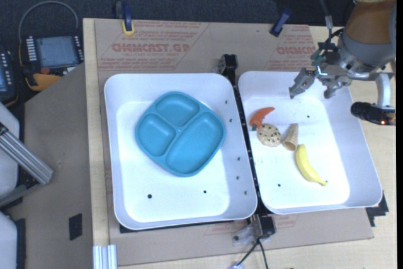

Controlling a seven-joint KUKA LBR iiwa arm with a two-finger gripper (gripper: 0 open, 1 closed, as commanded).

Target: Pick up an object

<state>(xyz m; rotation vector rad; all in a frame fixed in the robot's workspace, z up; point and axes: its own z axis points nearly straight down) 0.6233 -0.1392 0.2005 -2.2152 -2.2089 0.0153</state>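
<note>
Camera view, banana [310, 165] below spread-fingered hand [313, 86]

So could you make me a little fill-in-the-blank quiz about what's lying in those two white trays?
1. The blue divided plate lies in the ____ bin.
2. The yellow fruit in the right bin is a ____.
3. The cookie lies just below the ____ chili pepper.
4. The gripper hangs with its fingers ____.

Missing words: left; banana; orange; open

Lighting: bright, even, from overhead.
White bins [242, 201] are glaring slightly; soft shadows are falling; focus is holding reasonably sharp.
</note>
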